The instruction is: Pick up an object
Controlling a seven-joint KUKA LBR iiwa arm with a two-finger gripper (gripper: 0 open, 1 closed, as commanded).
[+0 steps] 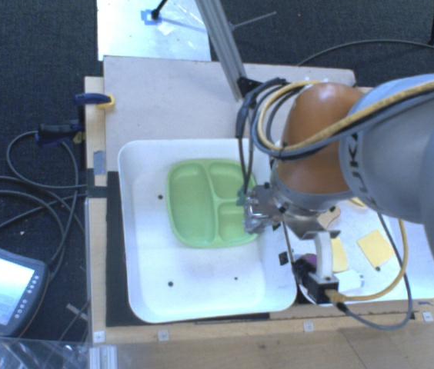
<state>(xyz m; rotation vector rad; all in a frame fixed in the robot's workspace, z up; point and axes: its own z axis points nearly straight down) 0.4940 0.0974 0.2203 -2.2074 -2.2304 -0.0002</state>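
- The pincer (257, 215) hangs under the orange wrist band at the right edge of the green divided tray (205, 203), touching or just above its rim; the metal parts are too small and crowded by cables to say whether it stands wide or narrow, so I cannot tell.
- Nothing is visibly held between its tips.
- The green divided tray lies immediately left of the pincer, in the upper middle of the left bin (148, 283). Judging by this closeness, the tray's right rim is the likely target of the pick.
- The tray is a pale lime, rounded rectangle with one long compartment on its left side and smaller ones on the right; it lies flat, its long axis running roughly from the bin's far wall toward the near wall, slightly tilted.
- Its low raised rim looks thin enough to pinch, though the flat, wide shape could tip or slip when lifted by one edge.
- To the right of the tray, past the bin wall, the right bin (432, 287) holds flat yellow pieces (374, 247), partly covered by the arm (402, 152).
- Both bins rest on the bench (171, 98), which extends behind the tray.
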